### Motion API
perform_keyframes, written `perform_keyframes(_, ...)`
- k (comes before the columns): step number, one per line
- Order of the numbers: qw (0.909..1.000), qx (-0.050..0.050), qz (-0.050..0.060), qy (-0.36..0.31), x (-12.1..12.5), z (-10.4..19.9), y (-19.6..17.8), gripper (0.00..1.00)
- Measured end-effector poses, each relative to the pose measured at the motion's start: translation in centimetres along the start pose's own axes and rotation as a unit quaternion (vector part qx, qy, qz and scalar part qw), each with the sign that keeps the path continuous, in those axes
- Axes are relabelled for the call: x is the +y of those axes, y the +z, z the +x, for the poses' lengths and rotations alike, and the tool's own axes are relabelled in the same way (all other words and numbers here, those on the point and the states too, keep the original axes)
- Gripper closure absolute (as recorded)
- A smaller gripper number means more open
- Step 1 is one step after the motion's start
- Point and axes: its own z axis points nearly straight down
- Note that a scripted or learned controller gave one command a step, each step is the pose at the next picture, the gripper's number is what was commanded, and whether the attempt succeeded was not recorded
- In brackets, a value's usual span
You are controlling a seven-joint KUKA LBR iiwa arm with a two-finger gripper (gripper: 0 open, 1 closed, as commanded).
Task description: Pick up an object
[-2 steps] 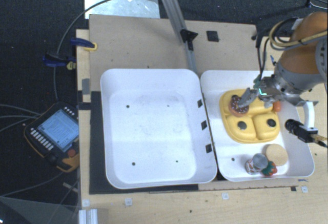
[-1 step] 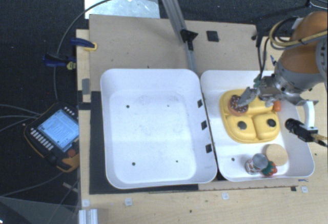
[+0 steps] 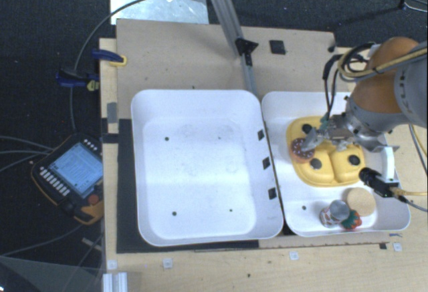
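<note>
Bench: tan board (image 3: 200, 57) on dark carpet, bearing two shallow white bins side by side.
Yellow object: large moulded yellow toy (image 3: 326, 162) in the right bin (image 3: 281, 150), in its upper middle part, lobed, with dark round spots on top.
Gripper: low over the yellow object's left side (image 3: 309, 144), just above or touching it; cannot tell which, and cannot tell whether the pincer is apart or together, dark fittings and cables blurring it.
Arm: grey with orange band (image 3: 394, 73), entering from the right edge and covering the right bin's upper right corner.
Other items in right bin: small round tan disc (image 3: 360, 200) near the front right, just below the yellow object; small multicoloured toy (image 3: 337, 216) with red and green parts beside it, close to the front wall.
Open room in right bin: bare white strip along the left wall and front left corner; narrow elsewhere.
Left bin: bare white floor (image 3: 197, 164), rounded corners, right rim touching the right bin's left rim, with small black clips along the seam.
Surroundings: teach pendant (image 3: 72, 177) with lit screen on the carpet at left; clamps (image 3: 90, 70) at the board's left edge; slanted grey pole (image 3: 224, 3) rising from the board's back; cables across the carpet.
</note>
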Motion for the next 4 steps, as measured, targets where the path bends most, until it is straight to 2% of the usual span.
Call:
perform_keyframes(1,0.9999,0.006,-0.008,-0.003,0.7,0.8,1.7,0.0)
perform_keyframes(2,0.9998,0.013,-0.013,-0.007,1.2,1.6,0.2,1.0)
perform_keyframes(3,1.0,-0.001,-0.005,-0.003,0.9,2.1,-6.0,1.0)
perform_keyframes(4,1.0,-0.001,-0.005,-0.002,1.1,2.1,-10.5,1.0)
